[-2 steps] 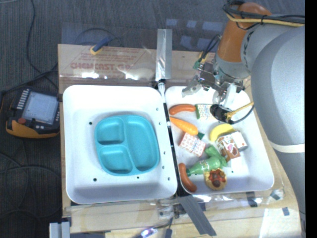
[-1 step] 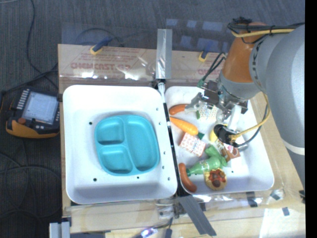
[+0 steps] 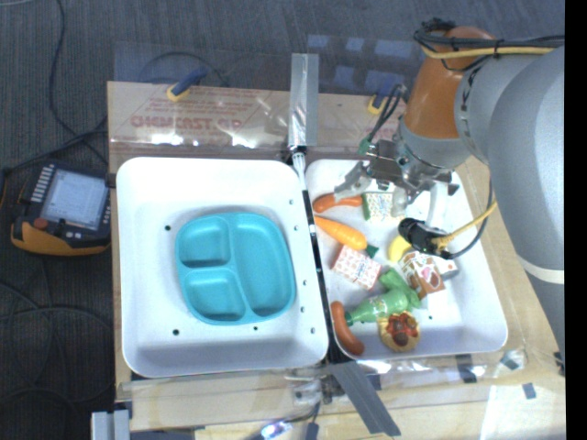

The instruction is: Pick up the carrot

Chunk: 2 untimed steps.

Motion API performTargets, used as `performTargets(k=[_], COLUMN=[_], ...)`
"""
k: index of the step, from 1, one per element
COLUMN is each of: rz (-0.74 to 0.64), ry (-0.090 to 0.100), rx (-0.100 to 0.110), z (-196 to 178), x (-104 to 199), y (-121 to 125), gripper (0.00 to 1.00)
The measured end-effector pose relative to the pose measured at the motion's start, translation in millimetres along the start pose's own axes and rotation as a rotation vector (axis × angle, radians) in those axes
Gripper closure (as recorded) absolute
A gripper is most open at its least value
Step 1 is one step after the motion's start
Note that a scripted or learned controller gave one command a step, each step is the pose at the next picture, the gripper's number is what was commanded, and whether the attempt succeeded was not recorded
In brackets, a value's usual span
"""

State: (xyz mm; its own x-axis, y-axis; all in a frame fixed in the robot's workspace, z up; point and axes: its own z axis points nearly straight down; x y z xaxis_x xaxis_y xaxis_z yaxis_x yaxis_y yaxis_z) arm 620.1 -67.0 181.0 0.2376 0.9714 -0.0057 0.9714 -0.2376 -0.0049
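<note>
The carrot [image 3: 342, 234] lies in the right bin [image 3: 477, 324], near its left wall, among other toy food. It looks light, hard and smooth, so grab its fat middle. Behind it, the hand [image 3: 378, 188] hangs spread, pinching nothing.

Brightness: even, fairly bright; white bins [image 3: 138, 246] nearly blown out.
Glare: reflections seen on clear plastic sheet [image 3: 220, 117] behind the bins.
Shadows: soft, short, cast under blue tray [image 3: 234, 264] and toys.
Focus: slightly soft overall; arm [image 3: 523, 108] blurred at right.
Noise: grain noted in dark carpet [image 3: 55, 44].
</note>
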Motion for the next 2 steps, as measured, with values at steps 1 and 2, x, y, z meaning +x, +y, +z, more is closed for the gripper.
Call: performTargets(k=[1, 2], rz=[-0.082, -0.155], ry=[0.005, 0.007], rx=[0.002, -0.018], z=[65, 88], x=[-50, -38], y=[-49, -30], gripper=[0.0, 0.0])
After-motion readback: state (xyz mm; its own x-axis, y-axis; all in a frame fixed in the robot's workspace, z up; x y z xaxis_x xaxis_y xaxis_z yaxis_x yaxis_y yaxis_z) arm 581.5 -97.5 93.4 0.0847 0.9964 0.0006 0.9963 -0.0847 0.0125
